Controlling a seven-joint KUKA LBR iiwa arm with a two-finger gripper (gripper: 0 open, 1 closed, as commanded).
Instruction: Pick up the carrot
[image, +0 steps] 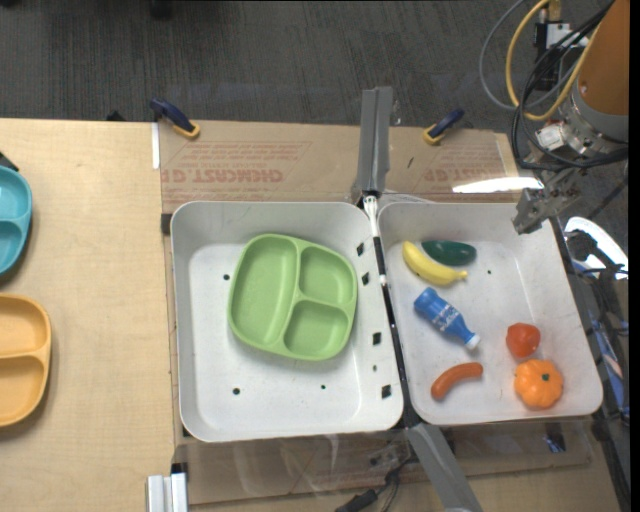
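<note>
- Carrot (457, 380): a short orange-red, sausage-shaped piece lying flat on the floor of the right bin (575, 300), near the front wall, tilted with its right end higher in the view. It touches nothing else.
- Handling, as I judge it: probably a light, stiff plastic toy with a smooth, rounded skin, so it may roll or squirt out of a pinch placed off-centre.
- Where to take hold: across the narrow width at mid-length, with the pinch set square to the long axis. The bare floor on both sides leaves room to come down.
- Neighbours: a blue bottle (445, 317) just behind it; a small orange pumpkin (538, 384) and a red fruit (522, 340) to its right, apart from it; a banana (433, 263) and a dark green piece (449, 250) farther back.
- My end effector (538, 207) hangs over the right bin's back right corner, well apart from the carrot. I cannot tell how far open it is; nothing is visibly in it.
- Left bin (190, 300): holds a green divided plate (294, 296).
</note>
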